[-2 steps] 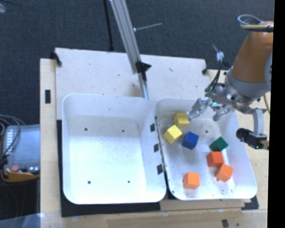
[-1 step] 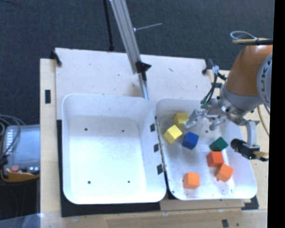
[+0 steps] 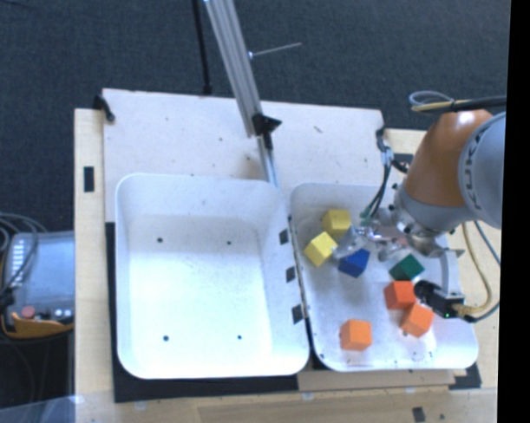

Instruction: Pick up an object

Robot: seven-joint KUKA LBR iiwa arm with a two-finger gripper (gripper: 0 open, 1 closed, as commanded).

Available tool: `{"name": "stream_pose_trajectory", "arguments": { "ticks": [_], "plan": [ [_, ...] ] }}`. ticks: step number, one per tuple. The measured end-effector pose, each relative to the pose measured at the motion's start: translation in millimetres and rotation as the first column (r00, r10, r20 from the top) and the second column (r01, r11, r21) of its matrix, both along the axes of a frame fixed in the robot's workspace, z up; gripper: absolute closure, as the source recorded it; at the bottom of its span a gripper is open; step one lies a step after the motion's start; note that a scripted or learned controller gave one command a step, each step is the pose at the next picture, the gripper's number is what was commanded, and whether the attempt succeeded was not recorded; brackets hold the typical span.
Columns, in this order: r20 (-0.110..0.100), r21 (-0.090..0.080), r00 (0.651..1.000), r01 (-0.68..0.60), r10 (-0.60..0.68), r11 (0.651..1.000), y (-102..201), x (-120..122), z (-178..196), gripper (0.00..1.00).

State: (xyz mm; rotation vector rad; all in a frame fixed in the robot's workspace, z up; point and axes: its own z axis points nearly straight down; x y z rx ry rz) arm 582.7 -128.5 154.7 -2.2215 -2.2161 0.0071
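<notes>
Over the right bin [image 3: 468,348], the gripper [image 3: 379,239] hangs low beside the blue cube [image 3: 353,262]; whether its fingers are open or closed cannot be told, since the wrist hides them. The blue cube, probably the target, lies between the yellow cube [image 3: 320,248] and the green cube [image 3: 407,268]; a second yellow cube [image 3: 337,221] sits just behind. For a sound grasp, the arm should centre over the blue cube, descend vertically, and close across two flat faces; clearance from the yellow neighbour is tight, so an offset risks nudging it.
</notes>
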Motion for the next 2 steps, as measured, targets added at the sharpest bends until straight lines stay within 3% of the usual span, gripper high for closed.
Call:
{"name": "stream_pose_trajectory", "arguments": {
  "ticks": [1,2],
  "plan": [
    [0.001,0.0,1.0,0.001,-0.001,1.0,-1,-1,-53,0.0],
    [0.01,-0.001,1.0,0.014,-0.014,1.0,-3,1,-39,1.0]
  ]
}}
